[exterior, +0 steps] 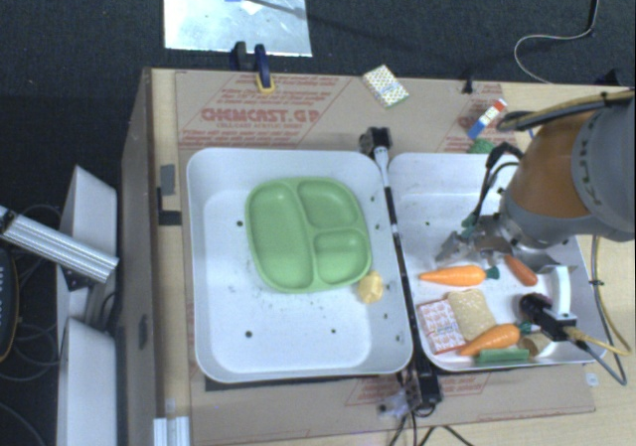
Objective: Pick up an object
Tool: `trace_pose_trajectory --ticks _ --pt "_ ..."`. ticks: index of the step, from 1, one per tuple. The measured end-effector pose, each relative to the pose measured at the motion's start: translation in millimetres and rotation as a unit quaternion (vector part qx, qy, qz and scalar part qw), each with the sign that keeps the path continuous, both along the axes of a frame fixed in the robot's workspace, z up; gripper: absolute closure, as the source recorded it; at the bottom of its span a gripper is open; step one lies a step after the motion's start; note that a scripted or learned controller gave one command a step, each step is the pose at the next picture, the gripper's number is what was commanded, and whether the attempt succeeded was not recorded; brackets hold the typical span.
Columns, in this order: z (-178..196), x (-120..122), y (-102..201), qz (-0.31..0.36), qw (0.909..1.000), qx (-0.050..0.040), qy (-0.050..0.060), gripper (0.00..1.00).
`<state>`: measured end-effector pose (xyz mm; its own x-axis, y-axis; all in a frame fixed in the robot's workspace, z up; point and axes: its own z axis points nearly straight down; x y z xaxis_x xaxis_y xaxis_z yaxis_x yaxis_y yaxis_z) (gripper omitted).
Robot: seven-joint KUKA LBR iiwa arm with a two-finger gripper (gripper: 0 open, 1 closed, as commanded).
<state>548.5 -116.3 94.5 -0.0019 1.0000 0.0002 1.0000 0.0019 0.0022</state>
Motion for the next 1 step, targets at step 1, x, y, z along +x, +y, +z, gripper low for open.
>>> trace_pose_trajectory --ticks 1 --pt "10.3 0.7 0.0 0.0 1.0 0.0002 -0.001 1.0"
